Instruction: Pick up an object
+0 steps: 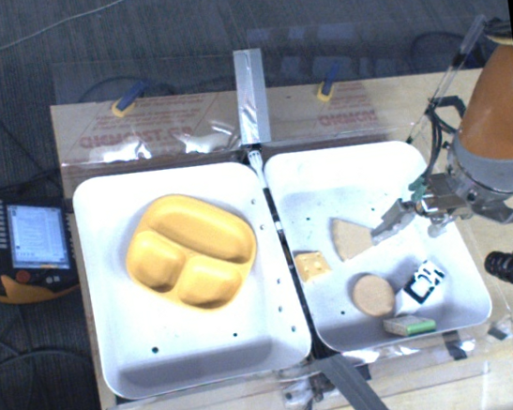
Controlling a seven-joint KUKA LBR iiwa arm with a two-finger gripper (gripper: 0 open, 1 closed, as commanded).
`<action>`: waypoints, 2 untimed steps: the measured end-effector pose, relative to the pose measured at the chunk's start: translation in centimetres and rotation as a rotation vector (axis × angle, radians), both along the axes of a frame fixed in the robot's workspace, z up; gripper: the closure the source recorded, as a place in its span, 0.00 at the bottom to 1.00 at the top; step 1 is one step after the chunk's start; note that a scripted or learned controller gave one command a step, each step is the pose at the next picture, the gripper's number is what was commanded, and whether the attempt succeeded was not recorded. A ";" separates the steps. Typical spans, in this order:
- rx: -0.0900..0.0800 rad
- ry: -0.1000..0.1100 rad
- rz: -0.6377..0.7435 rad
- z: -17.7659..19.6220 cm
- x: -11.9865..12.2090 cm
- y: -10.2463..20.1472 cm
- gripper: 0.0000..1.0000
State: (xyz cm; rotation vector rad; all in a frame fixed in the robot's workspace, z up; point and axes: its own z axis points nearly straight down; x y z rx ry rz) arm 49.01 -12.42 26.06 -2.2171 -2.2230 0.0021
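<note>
The arm reaches in from the right over the right bin, and its hand hangs low above the middle of that bin, beside the right-hand edge of a pale tan wedge-shaped piece. A grey finger juts out to the left toward that wedge, but from this slanted view it cannot be told whether the hand is spread or pressed together, and nothing can be seen caught in it. Several candidates lie in the right bin: the wedge near the centre, a small yellow cheese-like block close to the bin's left wall, a round brown disc toward the front, a small black-and-white item just to the right of the disc, and a green rectangular block against the front wall. The left bin carries a large yellow moulded object, well apart from the hand. Both bins sit on the counter. As a judgement, the task looks to be in its approach or descent stage: the hand is placed near the wedge, which seems the likeliest target, yet every object rests on a bin floor, so no pick is accomplished. What remains is to close on a piece, lift it clear, and show that it stays held.
</note>
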 end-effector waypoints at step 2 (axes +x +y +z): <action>0.000 0.002 -0.392 -11.2 3.5 -4.8 0.00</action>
